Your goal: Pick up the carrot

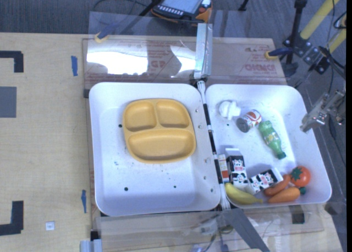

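Note:
The carrot point(285, 191) is orange and lies flat in the front right corner of the right bin point(308, 108). A red-orange tomato point(300, 175) sits just behind it, and a yellow banana point(242, 195) lies to its left. A grey part of the gripper point(318, 114) shows at the bin's right rim. It is well behind the carrot, apart from it, and nothing is visibly held.
The right bin also holds two cow-patterned cartons point(237, 171), a green bottle point(272, 138), a red-and-white can point(250, 119) and a white object point(227, 109). A yellow divided plate point(159, 130) lies in the left bin point(104, 152). Tripod legs and cables stand beyond the right side.

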Available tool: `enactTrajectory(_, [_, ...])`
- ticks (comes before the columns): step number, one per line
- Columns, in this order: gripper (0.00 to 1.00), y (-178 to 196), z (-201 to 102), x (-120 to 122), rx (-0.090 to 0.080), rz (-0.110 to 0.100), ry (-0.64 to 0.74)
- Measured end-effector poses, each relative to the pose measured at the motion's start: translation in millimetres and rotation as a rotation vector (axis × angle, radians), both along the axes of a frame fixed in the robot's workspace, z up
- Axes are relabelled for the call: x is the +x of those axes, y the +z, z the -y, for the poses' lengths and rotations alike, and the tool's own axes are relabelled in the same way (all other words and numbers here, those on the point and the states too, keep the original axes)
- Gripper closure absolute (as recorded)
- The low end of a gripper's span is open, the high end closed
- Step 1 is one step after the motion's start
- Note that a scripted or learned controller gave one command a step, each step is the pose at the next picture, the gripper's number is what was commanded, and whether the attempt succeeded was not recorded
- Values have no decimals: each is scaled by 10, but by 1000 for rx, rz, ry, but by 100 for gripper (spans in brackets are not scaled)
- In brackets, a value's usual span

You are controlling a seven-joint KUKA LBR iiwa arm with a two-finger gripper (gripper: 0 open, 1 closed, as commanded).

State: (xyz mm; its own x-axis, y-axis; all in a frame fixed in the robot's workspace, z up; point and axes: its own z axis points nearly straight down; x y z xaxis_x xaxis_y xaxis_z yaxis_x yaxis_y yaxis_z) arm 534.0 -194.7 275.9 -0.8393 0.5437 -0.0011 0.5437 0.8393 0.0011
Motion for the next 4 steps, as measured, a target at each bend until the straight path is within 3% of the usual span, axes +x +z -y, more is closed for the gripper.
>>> enactTrajectory(1, [100, 27, 296, 96, -3, 7, -322])
enactTrajectory(2, [100, -518, 279, 431, 0, 1, 103])
enactTrajectory(3, [100, -580, 206, 196, 0, 1, 481])
enactTrajectory(4, [100, -131, 286, -343, 0, 0, 617])
